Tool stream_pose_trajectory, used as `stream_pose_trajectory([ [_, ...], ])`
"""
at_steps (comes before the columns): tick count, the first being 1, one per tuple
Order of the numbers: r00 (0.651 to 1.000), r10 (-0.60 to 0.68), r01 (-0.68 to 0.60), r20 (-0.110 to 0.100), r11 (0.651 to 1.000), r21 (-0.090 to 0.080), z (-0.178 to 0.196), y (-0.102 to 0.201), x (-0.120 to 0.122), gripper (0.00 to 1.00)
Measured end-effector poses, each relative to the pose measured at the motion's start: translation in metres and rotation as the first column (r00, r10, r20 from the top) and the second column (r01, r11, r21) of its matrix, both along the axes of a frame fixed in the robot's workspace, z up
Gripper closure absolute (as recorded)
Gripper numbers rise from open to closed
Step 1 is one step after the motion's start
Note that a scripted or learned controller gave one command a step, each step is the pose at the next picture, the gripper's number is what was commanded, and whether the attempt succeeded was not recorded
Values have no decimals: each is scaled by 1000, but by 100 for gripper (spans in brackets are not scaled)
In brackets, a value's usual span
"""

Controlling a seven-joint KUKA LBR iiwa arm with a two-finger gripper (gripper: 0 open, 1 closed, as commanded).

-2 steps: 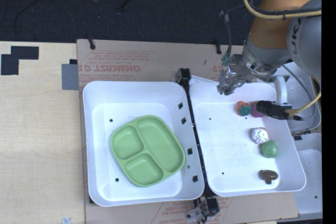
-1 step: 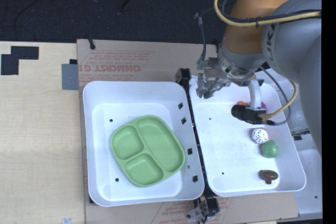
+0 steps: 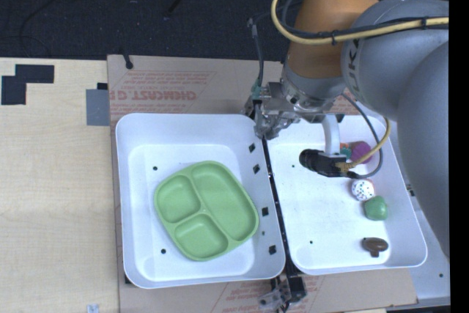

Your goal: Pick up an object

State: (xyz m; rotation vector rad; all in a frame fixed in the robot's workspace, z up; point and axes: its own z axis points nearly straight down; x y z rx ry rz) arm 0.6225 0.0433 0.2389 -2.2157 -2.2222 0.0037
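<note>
My gripper (image 3: 267, 125) hangs over the far end of the divider between the two bins, at the top left corner of the right bin (image 3: 315, 242). Nothing shows between it and the bin floor. Along the right bin's right side lie a purple object (image 3: 361, 150), a white ball with dark dots (image 3: 362, 190), a green lump (image 3: 376, 209) and a small brown object (image 3: 375, 245). All of these sit well to the right of the gripper. A green divided plate (image 3: 206, 210) lies flat in the left bin (image 3: 139, 157).
The grey arm with its orange band (image 3: 330, 11) covers the upper right of the view and overhangs the right bin's far side. Cardboard (image 3: 183, 88) lies under both bins. The right bin's floor left of the small objects is bare white.
</note>
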Motion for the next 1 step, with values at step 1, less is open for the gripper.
stream_pose_trajectory([
  [1, 1000, 2, -2, -1, 1000, 1, -1, 59, -17, 100],
])
